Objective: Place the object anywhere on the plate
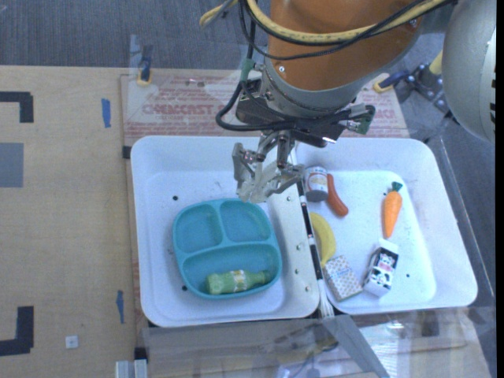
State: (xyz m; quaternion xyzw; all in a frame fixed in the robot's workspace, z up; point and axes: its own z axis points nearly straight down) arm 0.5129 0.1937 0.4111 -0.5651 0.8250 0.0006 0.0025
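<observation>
The arm (339, 30) fills the top of the view, its orange band above the wrist, and reaches down over the seam between the two white bins. The left bin (150, 211) holds the blue plate (227, 246), which lies just below and slightly left of the jaws (264, 176). A green-yellow bottle (232, 280) already rests in the plate's lower compartment, well below the jaws, so the placing looks done, or else another object is due. The jaws hang above the plate's upper right corner; I cannot tell whether they are open or shut, and nothing is clearly visible between them. The right bin (441, 211) carries the rest: a carrot (391, 213) well to the right of the jaws, a banana (324, 237) below and right, a milk carton (382, 270) and a patterned box (342, 278) farther down, a small can (316, 183) just beside the jaws on the right, and a sausage (337, 196) next to it. If another pick is meant, the next move calls for shifting right over the can or sausage, descending squarely and closing, then crossing back over the plate.
</observation>
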